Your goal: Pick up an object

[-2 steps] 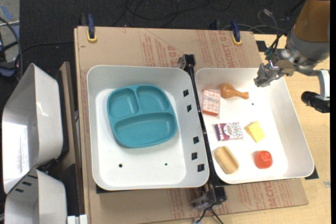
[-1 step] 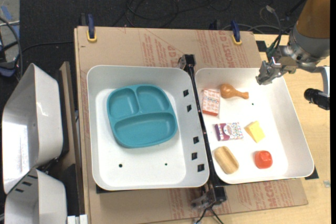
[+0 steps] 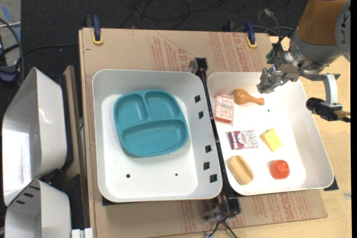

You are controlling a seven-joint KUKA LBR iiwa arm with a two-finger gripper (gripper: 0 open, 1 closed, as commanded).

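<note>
In the right bin (image 3: 312,120) lie several toy foods: a tan chicken drumstick (image 3: 247,97), a pink-and-white carton (image 3: 224,108), a purple-and-white packet (image 3: 243,139), a yellow cheese wedge (image 3: 271,139), a hot dog bun (image 3: 240,169) and a red piece (image 3: 280,169). My gripper (image 3: 266,85) hangs over the bin's far side, just right of the drumstick and above it. Nothing shows between its fingers, and their gap is too dark to judge.
The left bin (image 3: 106,136) holds a teal divided plate (image 3: 150,122). Black clips run along the wall between the two bins. Grey tubs (image 3: 30,120) stand off the bench at the left. Cables lie on the dark floor behind.
</note>
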